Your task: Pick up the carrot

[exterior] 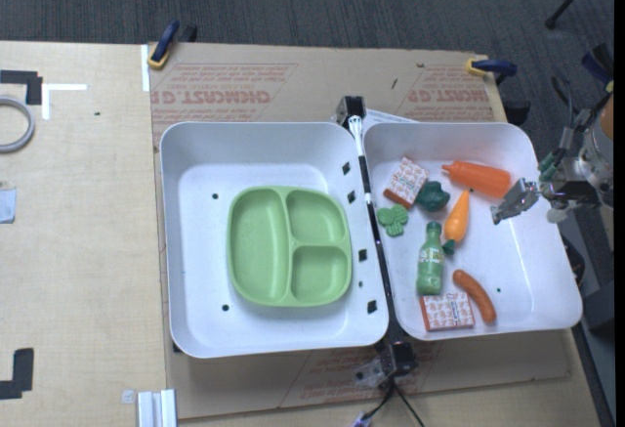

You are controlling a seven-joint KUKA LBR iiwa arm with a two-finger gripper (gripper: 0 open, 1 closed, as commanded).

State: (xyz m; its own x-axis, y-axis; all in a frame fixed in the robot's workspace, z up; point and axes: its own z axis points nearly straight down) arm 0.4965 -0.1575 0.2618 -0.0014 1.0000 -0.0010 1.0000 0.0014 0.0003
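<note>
Bins sit side by side on the table (88, 269), touching along the middle seam. Left bin (186, 220) holds one green divided plate (290, 246), three compartments, nothing in them.

Right bin (532, 269) holds the clutter. Carrot (456, 217) lies near the bin's middle, tilted, narrow end toward the top, just right of the green bottle (430, 260). Dark green broccoli piece (434, 195) sits just above-left of the carrot. Long orange piece (478, 177) lies across the top, well above the carrot. Red-and-white box (405, 182) is left of the broccoli, small green leafy bit (393, 219) below it. Sausage (474, 296) lies diagonal near the bottom, second red-and-white box (447, 313) touching or just beside its left end.

Pincer (522, 197) hangs at the right bin's right side, near the rim, apart from the carrot and clamped on nothing. Fingers blurred against the bin wall: cannot tell whether they're apart or together.
</note>
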